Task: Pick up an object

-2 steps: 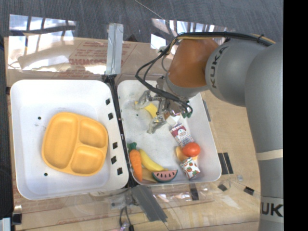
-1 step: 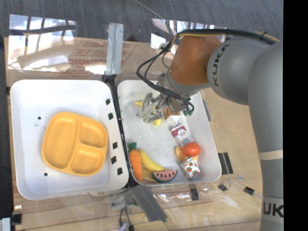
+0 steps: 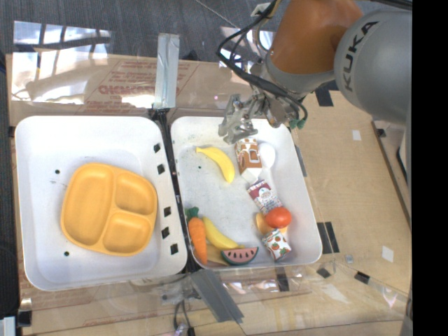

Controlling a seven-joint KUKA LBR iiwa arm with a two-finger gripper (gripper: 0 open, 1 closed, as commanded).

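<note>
Objects for picking all sit loose in the right bin (image 3: 183,187), none lifted yet, so the pick is not done. Gripper (image 3: 238,126) hangs over the bin's far rim, just above the near items. Its fingers look slightly spread with nothing between them, though the view is cluttered there, so that is a judgement.

Closest below the fingers: small brown carton (image 3: 248,154), just beside it a yellow banana (image 3: 218,162) lying flat on the bin floor. Further from the fingers, toward the near wall: red-and-white carton (image 3: 262,194), tomato (image 3: 278,217), another carton (image 3: 277,244), second banana (image 3: 220,236), carrot (image 3: 197,239), watermelon slice (image 3: 239,255).

Left: descend, close, lift.

Room: the banana has open floor around it, best clearance for a straight drop. The brown carton sits near the far wall and touches a white item, tighter. The near-corner pile is crowded, pieces touching, and hugs the walls. The dividing rim is well to the side of the fingers. Left bin (image 3: 35,152) holds a yellow tray (image 3: 108,208), well apart from the fingers.
</note>
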